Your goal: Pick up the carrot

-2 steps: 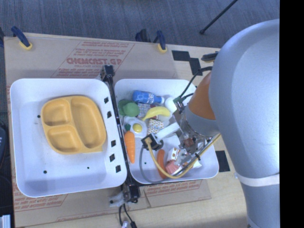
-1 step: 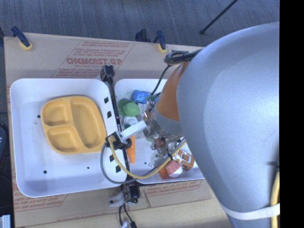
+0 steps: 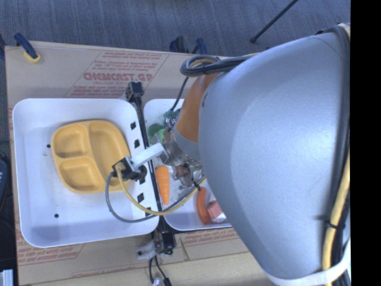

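Two bins (image 3: 24, 159), one carrot (image 3: 162, 184), one tray (image 3: 89, 155)

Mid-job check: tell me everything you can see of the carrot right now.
The carrot is a small orange piece, smooth like a plastic toy, thick end toward the top of the view and tapering to a point below. It lies flat on the floor of the right bin, close along its left wall beside the divider between the bins. The arm's wrist hardware hangs just above and right of it, hiding its right edge. Whether anything grips it cannot be told.

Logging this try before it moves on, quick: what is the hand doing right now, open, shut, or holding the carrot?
Hand: cannot be told; it sits low over the right bin, right beside the carrot.
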Robot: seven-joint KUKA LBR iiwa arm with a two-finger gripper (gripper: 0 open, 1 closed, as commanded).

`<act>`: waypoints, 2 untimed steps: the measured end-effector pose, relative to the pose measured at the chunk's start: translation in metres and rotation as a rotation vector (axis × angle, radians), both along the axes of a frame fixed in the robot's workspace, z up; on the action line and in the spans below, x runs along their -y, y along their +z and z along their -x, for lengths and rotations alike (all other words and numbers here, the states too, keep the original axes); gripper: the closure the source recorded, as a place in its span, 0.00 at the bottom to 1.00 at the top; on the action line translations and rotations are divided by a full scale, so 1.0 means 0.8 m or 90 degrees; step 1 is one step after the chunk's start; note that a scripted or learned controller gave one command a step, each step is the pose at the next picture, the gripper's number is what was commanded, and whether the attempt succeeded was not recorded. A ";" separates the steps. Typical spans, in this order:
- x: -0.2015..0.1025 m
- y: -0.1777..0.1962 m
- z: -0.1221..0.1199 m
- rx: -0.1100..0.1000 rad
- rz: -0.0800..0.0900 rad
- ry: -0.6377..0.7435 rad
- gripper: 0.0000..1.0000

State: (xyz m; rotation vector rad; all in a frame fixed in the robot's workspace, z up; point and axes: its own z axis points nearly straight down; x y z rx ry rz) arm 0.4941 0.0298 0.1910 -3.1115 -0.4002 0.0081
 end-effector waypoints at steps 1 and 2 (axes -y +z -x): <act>0.017 0.000 0.000 -0.001 0.000 -0.019 0.00; 0.028 0.000 -0.016 0.000 0.000 -0.030 0.00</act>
